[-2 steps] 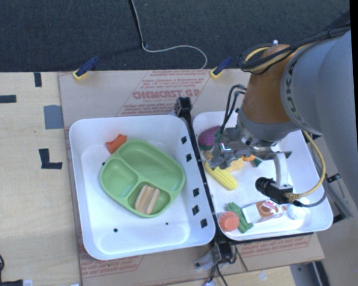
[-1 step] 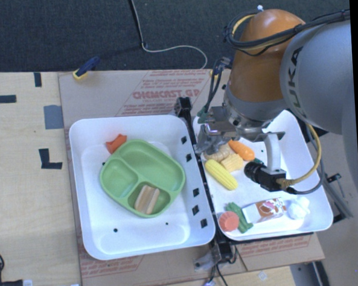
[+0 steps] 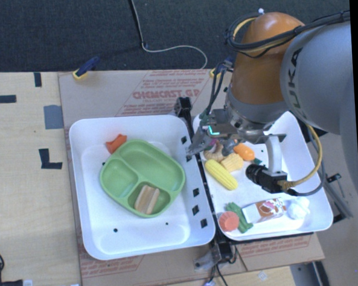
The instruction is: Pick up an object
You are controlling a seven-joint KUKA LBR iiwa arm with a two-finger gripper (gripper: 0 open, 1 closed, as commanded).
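A yellow toy corn cob (image 3: pixel 221 174) lies in the right-hand white bin (image 3: pixel 317 221), near its left wall, with a paler yellow ridged piece (image 3: pixel 233 162) touching its far side and a small orange piece (image 3: pixel 244 151) just to the right of that. These are the likeliest things to be picked, since the gripper (image 3: pixel 218 144) hangs low right above them, at the far left part of that bin. Whether its fingers are spread or pressed together cannot be told from this angle, as the wrist and the grey and orange arm (image 3: pixel 265 61) cover much of them; nothing can be seen pinched between them. Nearer in the same bin lie a red and green toy vegetable (image 3: pixel 233 219) and a white packet with a red label (image 3: pixel 274 210), both untouched. The left-hand bin (image 3: pixel 91 235) holds a green divided plate (image 3: pixel 142 176) with a tan piece resting in one compartment, and an orange scrap (image 3: pixel 115 142) just beyond the plate's far edge. By my judgement the approach is made, but the grasp and lift are yet to come.
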